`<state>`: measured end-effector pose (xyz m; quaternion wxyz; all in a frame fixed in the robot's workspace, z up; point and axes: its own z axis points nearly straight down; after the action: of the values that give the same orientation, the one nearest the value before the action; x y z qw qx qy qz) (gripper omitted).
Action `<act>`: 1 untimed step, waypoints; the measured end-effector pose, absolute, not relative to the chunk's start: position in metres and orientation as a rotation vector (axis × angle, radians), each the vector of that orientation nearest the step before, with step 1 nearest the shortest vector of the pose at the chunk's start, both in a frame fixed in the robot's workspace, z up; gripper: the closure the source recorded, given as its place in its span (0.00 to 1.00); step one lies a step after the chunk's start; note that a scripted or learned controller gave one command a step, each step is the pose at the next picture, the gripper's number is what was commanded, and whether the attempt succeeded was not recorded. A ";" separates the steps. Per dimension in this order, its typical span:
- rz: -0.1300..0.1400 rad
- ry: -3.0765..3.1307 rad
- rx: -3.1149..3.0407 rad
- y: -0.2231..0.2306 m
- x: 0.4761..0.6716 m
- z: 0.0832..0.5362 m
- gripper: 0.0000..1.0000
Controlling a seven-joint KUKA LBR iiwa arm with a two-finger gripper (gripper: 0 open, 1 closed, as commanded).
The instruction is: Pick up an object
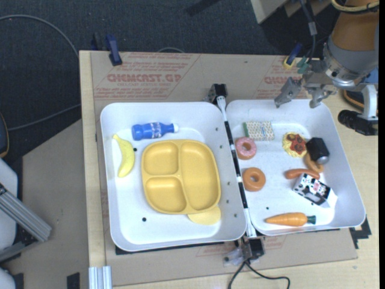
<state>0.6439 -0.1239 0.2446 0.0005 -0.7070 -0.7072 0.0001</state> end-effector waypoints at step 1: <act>0.002 -2.220 -2.222 -0.162 0.618 0.172 0.00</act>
<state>0.6175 -0.1621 0.1725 0.0004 -0.7074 -0.7068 0.0007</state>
